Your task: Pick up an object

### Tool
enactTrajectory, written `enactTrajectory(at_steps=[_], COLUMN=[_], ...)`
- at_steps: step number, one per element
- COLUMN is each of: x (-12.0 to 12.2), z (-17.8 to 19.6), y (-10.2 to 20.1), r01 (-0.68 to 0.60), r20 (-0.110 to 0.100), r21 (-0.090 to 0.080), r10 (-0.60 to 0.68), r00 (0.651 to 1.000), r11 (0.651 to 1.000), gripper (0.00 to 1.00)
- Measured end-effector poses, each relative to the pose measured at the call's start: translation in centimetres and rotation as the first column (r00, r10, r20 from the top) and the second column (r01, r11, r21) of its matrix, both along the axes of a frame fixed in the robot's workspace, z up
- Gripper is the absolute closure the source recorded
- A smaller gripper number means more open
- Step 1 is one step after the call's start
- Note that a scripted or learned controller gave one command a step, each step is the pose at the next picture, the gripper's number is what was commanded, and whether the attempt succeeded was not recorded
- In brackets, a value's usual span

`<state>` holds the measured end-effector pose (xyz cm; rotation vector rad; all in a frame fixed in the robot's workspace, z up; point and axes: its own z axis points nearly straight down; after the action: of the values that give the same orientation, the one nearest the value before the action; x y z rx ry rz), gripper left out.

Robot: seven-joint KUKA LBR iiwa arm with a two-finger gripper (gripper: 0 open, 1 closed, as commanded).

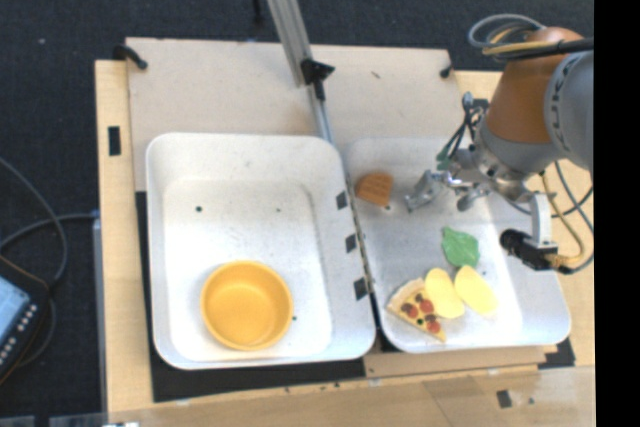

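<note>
Pizza slice (417,308) points left, toward bin divider.

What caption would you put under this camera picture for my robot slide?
Robot gripper hovers over the right bin near a brown piece; a yellow bowl sits in the left bin.

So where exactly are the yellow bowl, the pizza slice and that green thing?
yellow bowl (247,304): camera view, on its inner floor.
pizza slice (414,308): camera view, on its topped face.
green thing (461,246): camera view, on its middle.
</note>
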<state>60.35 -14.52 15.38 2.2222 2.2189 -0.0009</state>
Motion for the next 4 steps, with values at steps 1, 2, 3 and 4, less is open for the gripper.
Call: enactTrajectory(at_steps=[1, 2, 3, 4], x=[-0.1, 0.1, 0.5, 0.4], z=[-5.3, -3.8, 0.6, 6.8], y=[-0.1, -0.2, -0.2, -0.4], r01=[0.0, 0.006, -0.003, -0.003], r20=[-0.005, 0.004, 0.005, 0.005], r21=[0.0, 0.0, 0.0, -0.001], r10=[0.0, -0.006, 0.003, 0.003], r00=[1.0, 1.0, 1.0, 1.0], r11=[1.0, 1.0, 1.0, 1.0], gripper=[0.0, 1.0, 1.0, 1.0])
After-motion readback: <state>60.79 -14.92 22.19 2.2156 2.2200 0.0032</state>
